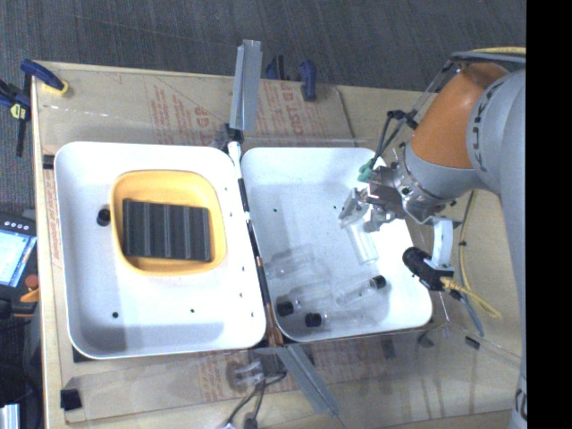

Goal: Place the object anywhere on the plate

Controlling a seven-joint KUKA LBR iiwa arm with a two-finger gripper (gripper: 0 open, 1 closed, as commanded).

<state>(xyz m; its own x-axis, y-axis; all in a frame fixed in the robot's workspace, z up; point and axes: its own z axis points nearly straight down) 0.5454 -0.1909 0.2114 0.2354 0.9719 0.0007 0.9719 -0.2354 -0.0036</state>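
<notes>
We see the gripper [368,214] hanging over the upper right part of the right bin [295,172], the grey arm [483,141] with its orange band reaching in from the right. A clear plastic object [365,242] — it looks like a small transparent vial — sits just below the gripper and seems to touch it, but we cannot tell whether it lies between the fingers, and we cannot tell whether the gripper is open or closed.

Below the gripper, near the bin's lower wall, lie more clear items: a vial with a black cap [359,290] lying on its side, and further to the left of it a transparent cup-like piece [293,264]. Two small black caps [298,314] rest beside the lower rim.

Well to the left of the gripper, in the left bin [80,266], lies the plate [170,186] — yellow, rounded, with a dark ribbed insert [167,231] on it. A small black knob [104,214] sits just left of the plate. The two bins touch along their inner walls on the bench [134,92].
</notes>
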